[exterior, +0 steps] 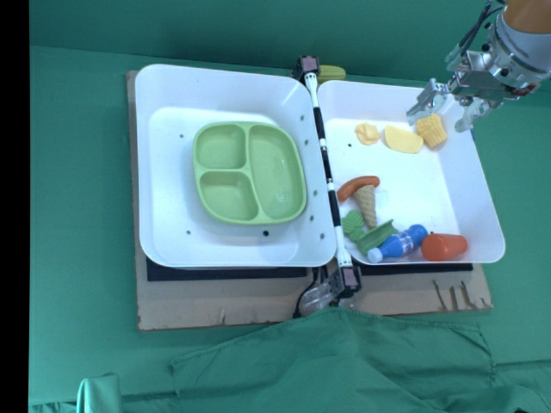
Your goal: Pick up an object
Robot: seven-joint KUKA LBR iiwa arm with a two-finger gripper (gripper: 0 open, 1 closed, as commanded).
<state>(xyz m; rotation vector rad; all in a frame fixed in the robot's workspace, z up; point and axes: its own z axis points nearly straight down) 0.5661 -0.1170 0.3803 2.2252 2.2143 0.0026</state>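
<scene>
Nearest the camera: a rumpled fold of green cloth [344, 360] overlaps the front edge of the cardboard sheet [181, 304] under the bins.

Right bin [482, 196], front edge: an orange-red toy [443, 246] lies in the front right corner. Just left of it, a blue bottle [400, 243] with a white cap lies on its side, cap pointing left. A green stick [379, 234] touches the bottle's upper side, and a leafy green piece [353, 224] sits beside the divider.

Middle of right bin: an ice cream cone [368, 203] lies pointed toward the front, its wide end touching a hot dog [357, 185] that lies aslant above it.

Far end of right bin: three yellow items in a row. A small pale lump [368, 133] is on the left, a flat oval chip [402, 139] in the middle, and a corn cob piece [431, 130] on the right, touching the chip.

Left bin [164, 231]: a light green divided plate [250, 172] with three compartments sits near the centre.

Farthest: the gripper [448, 108] hangs over the far right corner of the right bin, just above the corn cob piece. Its fingers [424, 104] stand apart, with nothing between them. A yellow-green object [331, 72] lies outside the bins at the far end of the divider.
</scene>
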